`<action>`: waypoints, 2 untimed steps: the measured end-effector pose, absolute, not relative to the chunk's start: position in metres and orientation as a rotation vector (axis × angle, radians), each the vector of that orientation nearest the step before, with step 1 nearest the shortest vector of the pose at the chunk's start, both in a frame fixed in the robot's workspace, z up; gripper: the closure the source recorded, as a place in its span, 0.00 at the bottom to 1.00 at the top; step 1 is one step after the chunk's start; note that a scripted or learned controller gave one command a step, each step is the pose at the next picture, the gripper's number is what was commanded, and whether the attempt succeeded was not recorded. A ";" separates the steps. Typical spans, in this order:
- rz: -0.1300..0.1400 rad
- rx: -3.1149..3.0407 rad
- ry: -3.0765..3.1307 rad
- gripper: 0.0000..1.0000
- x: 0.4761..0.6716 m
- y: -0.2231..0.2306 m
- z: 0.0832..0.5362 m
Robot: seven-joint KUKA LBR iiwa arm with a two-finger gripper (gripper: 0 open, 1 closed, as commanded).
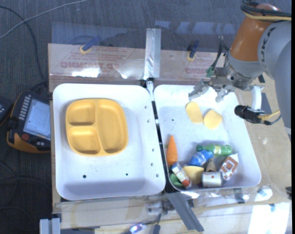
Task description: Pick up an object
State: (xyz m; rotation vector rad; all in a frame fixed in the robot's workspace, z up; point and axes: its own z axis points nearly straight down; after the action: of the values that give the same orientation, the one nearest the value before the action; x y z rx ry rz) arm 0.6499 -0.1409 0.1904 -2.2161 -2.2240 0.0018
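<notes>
Metal gripper (207, 90) spread wide, clamping nothing, poised over the right bin (245, 130) near its back wall.
Just below: two smooth, rounded yellow pieces (194, 112) (212, 119); nearer the front, a tapered orange carrot (171, 150); in the left bin (103, 179), a glossy yellow compartment plate (95, 126).

A single fixed camera looks down at a slant on the table (264, 145) from above its near side. Both white bins (137, 179) fit in frame, with the arm (264, 38) entering at right.
</notes>
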 end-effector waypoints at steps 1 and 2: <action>-0.001 -2.313 -2.135 0.00 0.644 -0.162 0.089; -0.001 -2.313 -2.138 1.00 0.645 -0.162 0.100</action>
State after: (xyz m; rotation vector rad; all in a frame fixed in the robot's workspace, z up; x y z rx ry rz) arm 0.6452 -0.1618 0.0997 -2.3127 -2.1384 -0.0013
